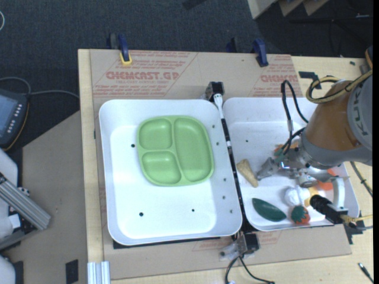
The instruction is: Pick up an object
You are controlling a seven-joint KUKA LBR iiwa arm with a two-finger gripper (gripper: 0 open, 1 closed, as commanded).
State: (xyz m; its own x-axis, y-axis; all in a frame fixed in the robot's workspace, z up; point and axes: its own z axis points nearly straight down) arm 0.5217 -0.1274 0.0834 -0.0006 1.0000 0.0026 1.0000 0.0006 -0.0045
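a dark carpeted floor surrounded the bench (177, 70). nearest in the right bin (254, 114) lay a dark green piece (267, 209), a red-orange piece (301, 215) and a white lump (293, 195), crowded together. further in, the gripper (283, 165) hung low beside a tan wedge (247, 173); whether it was clenched could not be told. a descent risked nudging neighbours or pinching several.

Green divided plate (176, 150) in left bin (115, 176)
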